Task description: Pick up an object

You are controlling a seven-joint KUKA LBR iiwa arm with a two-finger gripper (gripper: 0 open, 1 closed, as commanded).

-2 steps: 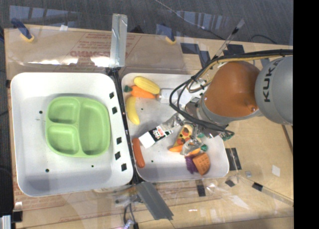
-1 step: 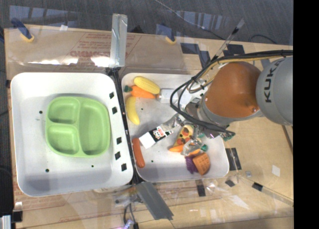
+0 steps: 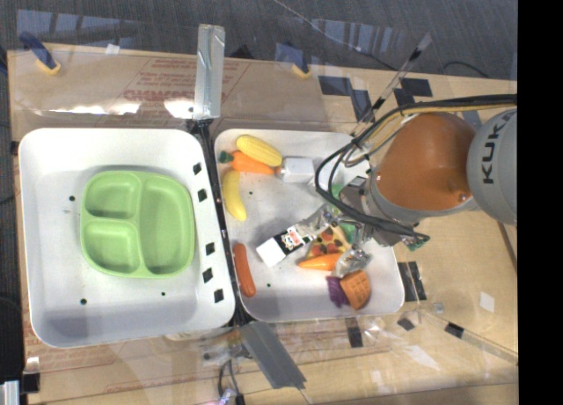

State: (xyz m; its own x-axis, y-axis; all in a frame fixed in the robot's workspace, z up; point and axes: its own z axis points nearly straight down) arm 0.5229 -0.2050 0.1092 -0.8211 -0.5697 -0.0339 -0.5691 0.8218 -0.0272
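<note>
The grey-and-orange arm (image 3: 422, 165) reaches into the right bin (image 3: 264, 302), beside the left bin (image 3: 44, 218) holding a green divided plate (image 3: 138, 222), its gripper (image 3: 339, 245) low among a small carrot (image 3: 318, 262) and neighbouring toy food, finger state impossible to tell.

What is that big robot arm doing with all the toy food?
The arm reaches in from the right, and its gripper is down in the right bin, over a heap of toy food by a carrot. It is trying to pick something up; nothing is clearly between its fingers. A corn cob, a banana and a sausage lie nearby. The left bin holds a green divided plate.
</note>
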